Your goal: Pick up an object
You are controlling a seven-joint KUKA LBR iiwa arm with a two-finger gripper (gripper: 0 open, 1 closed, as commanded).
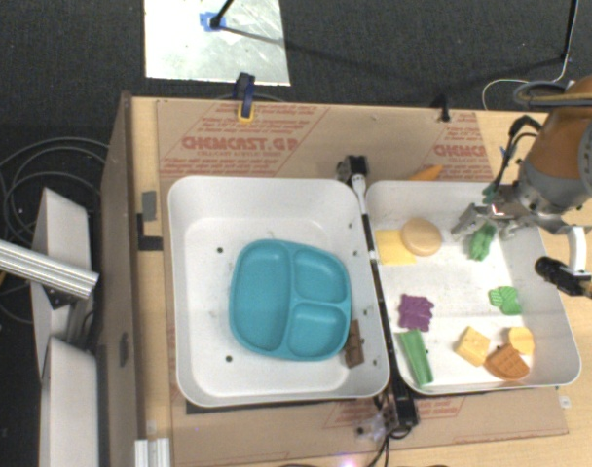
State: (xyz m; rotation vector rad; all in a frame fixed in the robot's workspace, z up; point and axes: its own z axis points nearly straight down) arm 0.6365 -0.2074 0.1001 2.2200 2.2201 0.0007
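My hand (491,218) sits over the upper part of the right bin (559,343), reached in from the right, with the orange band of my arm (569,139) just above the wrist. Between my fingers I see a small dark green piece (481,242), narrow and slanted, so I am gripping it; its lower end hangs just above the bin's white floor, though I cannot tell whether it touches. To its left in the same bin lie a tan round bun-like piece (422,235) resting partly on a pale yellow block (394,250). Lower down, a purple jagged piece (415,311) sits near the bin's left wall, with a long green piece (414,356) just below it along the near-left corner. Toward the right are a bright green lump (505,300), and below that a yellow wedge (472,344), an orange waffle-like piece (506,362) and a small yellow-orange piece (521,339) clustered close together. An orange tip (427,173) pokes over the bin's far rim. The left bin (203,212) holds a teal divided plate (289,300), and a small brown thing (354,344) lies beside its right edge. Both bins rest on the surface (277,139), which is covered in printed cardboard.
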